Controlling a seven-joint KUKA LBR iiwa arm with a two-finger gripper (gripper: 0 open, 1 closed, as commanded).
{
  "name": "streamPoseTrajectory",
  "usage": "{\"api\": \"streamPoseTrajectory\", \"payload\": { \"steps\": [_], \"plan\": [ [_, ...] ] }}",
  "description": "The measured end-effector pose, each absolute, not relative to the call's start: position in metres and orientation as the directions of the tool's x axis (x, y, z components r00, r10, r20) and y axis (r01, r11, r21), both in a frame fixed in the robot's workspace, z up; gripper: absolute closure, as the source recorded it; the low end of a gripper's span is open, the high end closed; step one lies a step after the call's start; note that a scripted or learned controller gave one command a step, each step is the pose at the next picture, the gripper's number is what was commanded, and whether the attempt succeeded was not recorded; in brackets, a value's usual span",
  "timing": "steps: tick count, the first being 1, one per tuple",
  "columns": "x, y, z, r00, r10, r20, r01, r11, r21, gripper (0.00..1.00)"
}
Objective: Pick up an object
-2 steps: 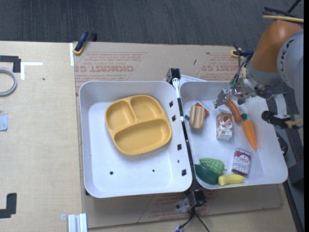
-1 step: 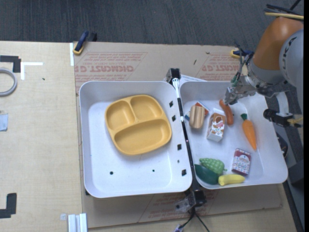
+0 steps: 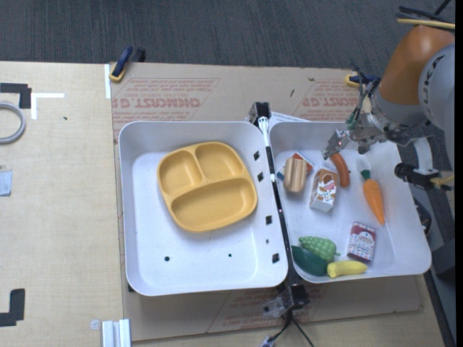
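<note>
The claw [image 3: 335,145] hangs over the back of the right bin [image 3: 405,262], near the top of a little sausage [image 3: 341,169]. I cannot tell how the claw is set, and nothing shows in its grip. Left of the sausage is a brown cup [image 3: 295,174], and just below it a small carton [image 3: 324,192]. A carrot [image 3: 373,198] lies to the right. Near the front sit a red box [image 3: 362,242], green veggies [image 3: 313,255] and a banana [image 3: 346,268]. The left bin [image 3: 145,266] holds a yellow plate [image 3: 207,186] with three parts.
</note>
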State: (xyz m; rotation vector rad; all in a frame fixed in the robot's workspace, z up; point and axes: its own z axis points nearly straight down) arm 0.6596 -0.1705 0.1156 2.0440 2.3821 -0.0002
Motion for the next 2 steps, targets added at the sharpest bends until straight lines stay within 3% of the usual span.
{"api": "streamPoseTrajectory", "payload": {
  "steps": [1,2],
  "plan": [
    [0.646,-0.133,0.096,-0.46,0.888,-0.006,0.888,0.46,0.006,0.0],
    [0.646,-0.132,0.107,-0.458,0.889,-0.003,0.889,0.458,0.007,1.0]
  ]
}}
